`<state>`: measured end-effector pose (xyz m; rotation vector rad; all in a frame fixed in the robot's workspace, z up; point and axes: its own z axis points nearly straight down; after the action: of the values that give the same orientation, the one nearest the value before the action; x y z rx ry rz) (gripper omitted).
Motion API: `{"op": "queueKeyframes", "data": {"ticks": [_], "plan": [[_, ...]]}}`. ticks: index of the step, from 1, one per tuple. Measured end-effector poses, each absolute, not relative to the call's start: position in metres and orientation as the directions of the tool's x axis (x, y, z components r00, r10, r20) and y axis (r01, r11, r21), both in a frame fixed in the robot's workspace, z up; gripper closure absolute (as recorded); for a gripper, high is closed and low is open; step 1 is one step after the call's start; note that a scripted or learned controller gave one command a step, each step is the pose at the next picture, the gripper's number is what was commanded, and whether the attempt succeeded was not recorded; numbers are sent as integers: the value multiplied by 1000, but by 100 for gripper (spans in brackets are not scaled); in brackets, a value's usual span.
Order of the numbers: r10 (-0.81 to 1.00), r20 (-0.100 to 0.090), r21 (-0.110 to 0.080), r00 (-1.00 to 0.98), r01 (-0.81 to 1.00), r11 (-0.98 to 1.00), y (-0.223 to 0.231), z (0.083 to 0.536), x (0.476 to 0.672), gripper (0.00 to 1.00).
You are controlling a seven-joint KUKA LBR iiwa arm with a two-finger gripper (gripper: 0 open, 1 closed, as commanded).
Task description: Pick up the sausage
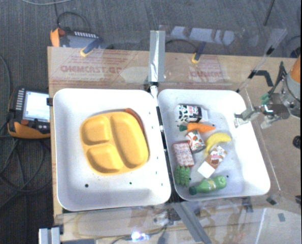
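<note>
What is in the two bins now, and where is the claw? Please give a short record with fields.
left bin: yellow tray; a red-brown edge, perhaps the sausage, peeks out at the tray's far right corner
right bin: carton, carrot, banana, can, other small toys
claw: over the right bin's right rim, apart from the toys

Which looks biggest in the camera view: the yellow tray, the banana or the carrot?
1. Yellow tray, by far the biggest.
2. Banana.
3. Carrot, though banana and carrot look nearly alike, so that order is unsure.
</note>
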<state>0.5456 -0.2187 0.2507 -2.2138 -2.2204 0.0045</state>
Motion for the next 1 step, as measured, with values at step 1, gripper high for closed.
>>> {"op": "queueKeyframes", "data": {"ticks": [1], "plan": [[1000, 2, -6, -3, 1000, 3, -219, 251, 546, 0]]}}
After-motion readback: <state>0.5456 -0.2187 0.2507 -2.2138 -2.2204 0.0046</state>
